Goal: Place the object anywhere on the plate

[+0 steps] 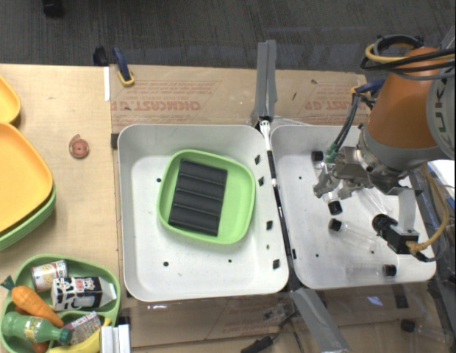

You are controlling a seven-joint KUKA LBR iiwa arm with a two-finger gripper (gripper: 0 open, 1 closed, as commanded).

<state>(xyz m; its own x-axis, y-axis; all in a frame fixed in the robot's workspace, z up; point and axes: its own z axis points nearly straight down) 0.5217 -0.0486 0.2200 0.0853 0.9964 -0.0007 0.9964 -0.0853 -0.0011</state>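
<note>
grey arm (404,116) bent low over right bin (360,263)

In the left bin (140,271), the green plate (243,197) is sitting toward the upper middle, with a dark ribbed block (198,197) covering most of its centre and leaving only a green margin around it. Open white floor is lying around the plate, widest below it. A raised divider (276,197) is running between the two bins. In the right bin (309,256), the arm (404,116) is hanging over the upper half, leaving the floor toward the lower left uncovered.
</note>
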